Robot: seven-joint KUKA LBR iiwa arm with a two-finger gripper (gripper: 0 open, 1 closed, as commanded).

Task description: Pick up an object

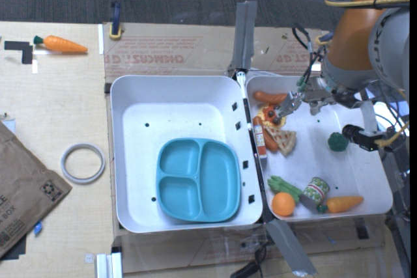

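Toy food fills the right bin (365,205): a pizza slice (281,139), hot dog (269,97), orange (283,204), carrot (341,204), small can (315,191) and green ball (337,141). The robot's hand (285,107) hangs over the bin's far left corner; whether it is apart or together cannot be told. A blue divided plate (198,179) lies in the left bin (130,140).

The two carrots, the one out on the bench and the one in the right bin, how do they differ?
The bench carrot lies outside both bins at the far left, alone; the bin carrot lies in the right bin's near corner beside a small can. The bench carrot's green top points left; on the bin carrot no green top can be made out. Both are orange toy carrots lying flat.
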